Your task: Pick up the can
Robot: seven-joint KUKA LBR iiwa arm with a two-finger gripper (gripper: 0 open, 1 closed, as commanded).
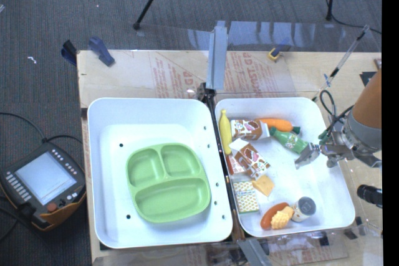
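From above, the left bin holds a green tray with three sections. The right bin holds the can at 5 o'clock, lying beside a corn cob in an orange dish. A banana, carrot, green bottle, cartons and cheese fill the rest. The gripper hangs at 3 o'clock with nothing seen between its fingers; how far open they are cannot be told.

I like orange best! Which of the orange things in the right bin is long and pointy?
The carrot, lying at the far side of the right bin. The orange bowl near the front is rounded, and the cheese wedge is blocky.
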